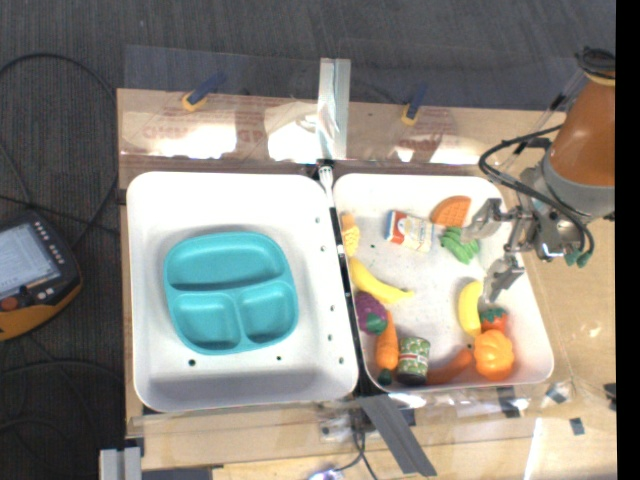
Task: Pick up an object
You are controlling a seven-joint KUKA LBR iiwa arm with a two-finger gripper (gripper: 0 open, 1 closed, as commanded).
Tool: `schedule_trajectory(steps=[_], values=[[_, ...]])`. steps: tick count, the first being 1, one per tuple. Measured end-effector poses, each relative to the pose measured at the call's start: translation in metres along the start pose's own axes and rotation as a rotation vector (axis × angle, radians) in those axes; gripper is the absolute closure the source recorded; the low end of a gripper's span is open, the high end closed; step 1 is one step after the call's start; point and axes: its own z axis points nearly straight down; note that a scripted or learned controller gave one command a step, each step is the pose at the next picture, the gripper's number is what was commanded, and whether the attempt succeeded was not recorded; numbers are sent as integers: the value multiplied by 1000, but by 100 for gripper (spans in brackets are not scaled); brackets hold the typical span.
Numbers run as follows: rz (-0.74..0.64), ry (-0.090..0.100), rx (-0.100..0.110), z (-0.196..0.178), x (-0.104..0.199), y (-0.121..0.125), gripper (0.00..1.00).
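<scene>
Toy foods are scattered in the right bin (540, 368); the gripper (496, 246) is held above them, fingers spread, nothing gripped.

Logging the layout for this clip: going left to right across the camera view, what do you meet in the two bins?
Teal divided tray in the left bin → yellow banana → small white carton → orange carrot top with green leaves → gripper over the right bin.
</scene>
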Motion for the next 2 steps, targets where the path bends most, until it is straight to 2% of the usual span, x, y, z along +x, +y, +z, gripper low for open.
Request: schedule_trajectory(steps=[1, 2], values=[[-26, -4, 1, 134, 23, -33, 0], [144, -17, 6, 135, 35, -15, 0]])
